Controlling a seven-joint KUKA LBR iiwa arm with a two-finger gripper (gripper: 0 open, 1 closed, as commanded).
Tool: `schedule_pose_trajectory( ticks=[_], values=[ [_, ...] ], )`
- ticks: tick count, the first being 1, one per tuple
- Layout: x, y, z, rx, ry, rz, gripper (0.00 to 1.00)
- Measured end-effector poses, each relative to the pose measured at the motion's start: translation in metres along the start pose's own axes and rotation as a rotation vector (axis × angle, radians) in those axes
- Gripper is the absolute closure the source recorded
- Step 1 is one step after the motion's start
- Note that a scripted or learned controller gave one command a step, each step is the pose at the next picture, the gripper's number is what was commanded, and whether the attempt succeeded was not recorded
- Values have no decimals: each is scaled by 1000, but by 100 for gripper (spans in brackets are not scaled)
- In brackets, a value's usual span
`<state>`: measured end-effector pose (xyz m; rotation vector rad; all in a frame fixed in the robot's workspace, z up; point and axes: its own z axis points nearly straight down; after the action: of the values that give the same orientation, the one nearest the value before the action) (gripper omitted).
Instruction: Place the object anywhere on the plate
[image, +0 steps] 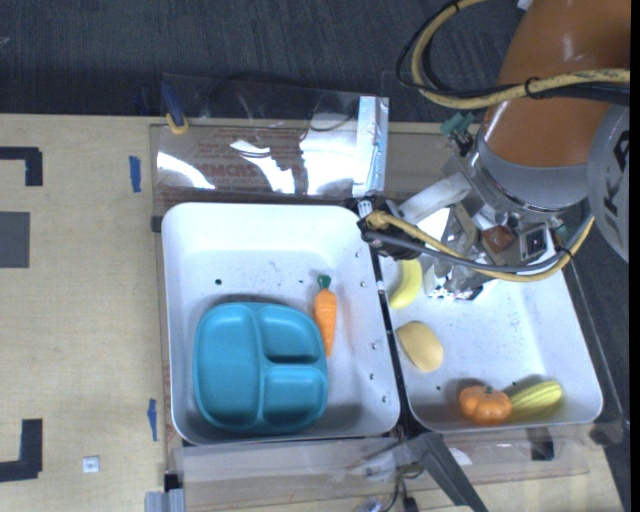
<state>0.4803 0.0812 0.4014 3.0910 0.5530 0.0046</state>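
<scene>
A blue divided plate (262, 365) lies in the left bin (200, 240), toward its front. A small orange carrot (325, 308) with a green top rests just off the plate's right rim. In the right bin (560, 340) my gripper (455, 283) hangs low at the back left, right beside a yellow banana (407, 283) that its wrist partly covers. A pale yellow potato-like piece (421, 346) lies in front of the banana. An orange pumpkin-like piece (484, 403) and a yellow-green piece (534, 397) sit at the front of that bin.
The bins' shared wall (386, 330) runs between the carrot and the banana. A clear plastic sheet (270, 150) stands behind the left bin. Black and yellow cables (420, 240) stretch from the wrist to the bins' back corner. Wooden bench lies to the left.
</scene>
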Motion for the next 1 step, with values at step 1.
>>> schedule_pose_trajectory(
  ticks=[1],
  values=[
    [-5, 13, -33, 0, -1, 106, 100]
  ],
)
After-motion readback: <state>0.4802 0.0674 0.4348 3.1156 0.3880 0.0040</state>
